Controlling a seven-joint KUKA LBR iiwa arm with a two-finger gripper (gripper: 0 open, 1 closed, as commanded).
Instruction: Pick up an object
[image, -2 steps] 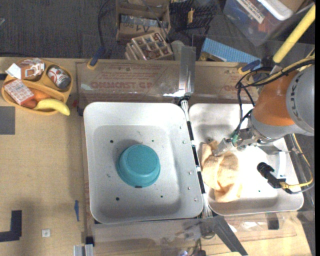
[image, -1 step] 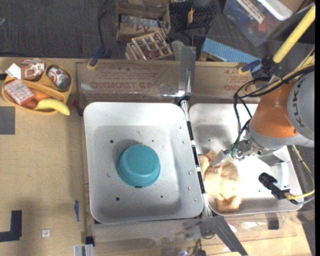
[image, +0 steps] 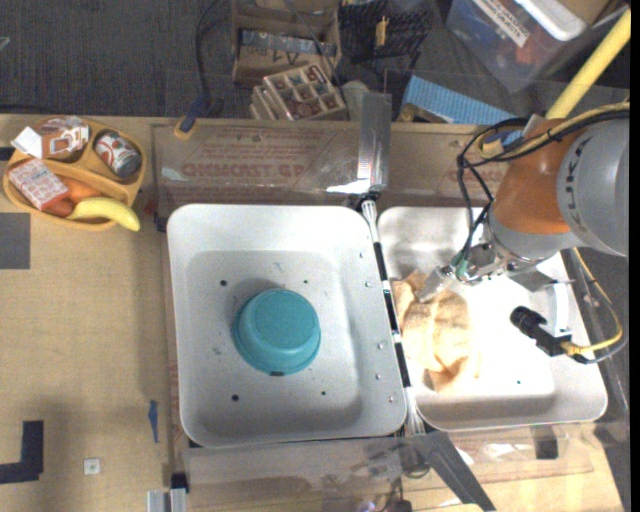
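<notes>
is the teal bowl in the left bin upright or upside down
Upside down, it seems: the teal bowl shows a flat round base on top and no hollow inside.

left bin (image: 200, 250): a teal bowl (image: 278, 331) sits upside down near its middle; bare white floor runs all round the bowl, widest toward the bin's far wall.
divider (image: 385, 300): the raised rims right of the bowl, where the two bins meet, form a ridge to cross.
right bin (image: 580, 400): a crumpled tan cloth (image: 440, 330) lies against the wall nearest the bowl; the floor beyond the cloth is bare.
arm (image: 560, 190): hangs over the right bin's far side, claw (image: 432, 284) at the cloth's far edge.
</notes>
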